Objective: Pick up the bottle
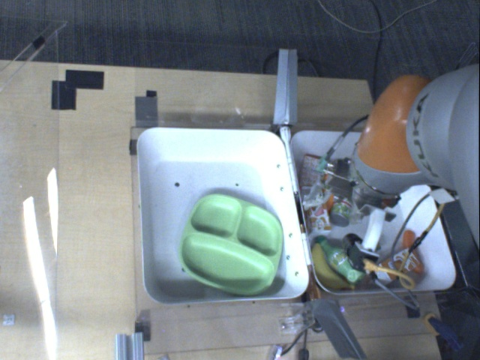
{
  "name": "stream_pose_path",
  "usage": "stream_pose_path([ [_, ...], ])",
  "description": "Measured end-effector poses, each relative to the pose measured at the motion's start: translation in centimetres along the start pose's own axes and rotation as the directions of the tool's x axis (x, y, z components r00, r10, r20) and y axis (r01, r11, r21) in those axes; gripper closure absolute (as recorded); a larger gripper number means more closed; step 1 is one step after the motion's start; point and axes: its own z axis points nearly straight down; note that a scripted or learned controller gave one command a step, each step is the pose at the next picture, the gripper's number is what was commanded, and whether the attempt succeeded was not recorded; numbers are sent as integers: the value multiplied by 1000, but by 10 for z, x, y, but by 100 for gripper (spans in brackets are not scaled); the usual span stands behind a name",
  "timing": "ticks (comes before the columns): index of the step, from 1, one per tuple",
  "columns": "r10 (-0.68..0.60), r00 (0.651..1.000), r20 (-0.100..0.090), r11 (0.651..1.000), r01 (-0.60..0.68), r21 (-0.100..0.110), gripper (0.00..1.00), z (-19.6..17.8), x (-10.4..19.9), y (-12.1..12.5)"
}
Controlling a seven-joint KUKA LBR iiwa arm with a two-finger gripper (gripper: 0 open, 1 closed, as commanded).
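The arm's orange band (394, 122) hangs over the right bin (442, 268). Below it, the gripper (346, 207) reaches down among the clutter in that bin's middle. A small green bottle (341, 259) lies at the bin's front left, resting on a yellow banana (326, 270). The gripper stands just behind the bottle and apart from it. I see nothing held by the gripper, and the wrist hides much of the bin.
Colourful snack packets (315, 172) lie along the right bin's left wall. An orange and yellow item (401, 265) sits at its front right. The left bin (161, 163) holds a green divided plate (232, 242). A metal post (286, 88) rises between the bins.
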Motion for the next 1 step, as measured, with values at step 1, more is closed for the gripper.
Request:
stream_pose_path([
  [1, 68, 998, 0, 998, -68, 2, 0, 0, 27, -23],
])
